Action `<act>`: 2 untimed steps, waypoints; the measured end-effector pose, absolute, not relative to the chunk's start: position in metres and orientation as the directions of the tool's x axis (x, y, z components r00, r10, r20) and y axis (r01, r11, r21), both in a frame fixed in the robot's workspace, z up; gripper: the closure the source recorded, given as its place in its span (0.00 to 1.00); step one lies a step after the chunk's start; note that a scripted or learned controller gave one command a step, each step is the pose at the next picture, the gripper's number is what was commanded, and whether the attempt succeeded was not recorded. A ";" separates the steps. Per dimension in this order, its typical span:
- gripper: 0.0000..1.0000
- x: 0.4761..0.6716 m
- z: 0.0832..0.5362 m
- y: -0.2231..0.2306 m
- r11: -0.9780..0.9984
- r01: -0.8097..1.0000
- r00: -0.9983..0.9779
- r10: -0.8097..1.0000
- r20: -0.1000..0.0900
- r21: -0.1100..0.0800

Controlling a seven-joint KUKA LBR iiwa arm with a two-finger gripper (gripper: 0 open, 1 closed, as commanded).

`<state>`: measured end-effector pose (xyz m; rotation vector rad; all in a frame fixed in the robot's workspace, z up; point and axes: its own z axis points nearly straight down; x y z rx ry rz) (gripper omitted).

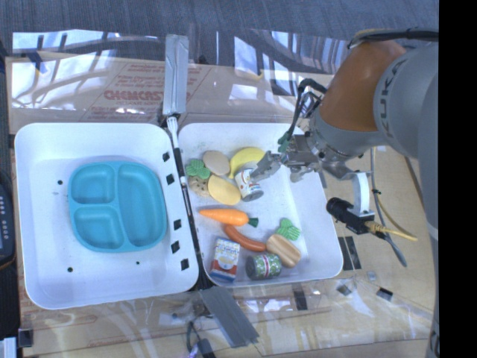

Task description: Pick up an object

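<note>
Arm enters from right, gripper (262,168) low over right bin (317,222), upper middle. Fingers look slightly apart, tip touching or just above small can (249,184); nothing visibly clamped, hard to tell from this angle. Can lies tilted beside banana (247,158) and yellow lemon-like piece (223,190). Beige oval (216,162) and green leafy item (197,169) at bin's left wall. Carrot (223,216) mid-bin, sausage (244,239) below it. Carton (226,259), dark jar (264,265), hot dog bun (284,250) along bottom. Left bin (37,274) holds blue divided plate (117,205).
</note>
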<state>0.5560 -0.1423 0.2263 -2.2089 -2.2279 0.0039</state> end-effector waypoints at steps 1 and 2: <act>0.00 0.556 0.226 -0.142 0.009 1.000 -0.009 1.000 0.001 -0.005; 0.00 0.603 0.094 -0.126 0.039 0.999 -0.039 0.999 -0.003 0.002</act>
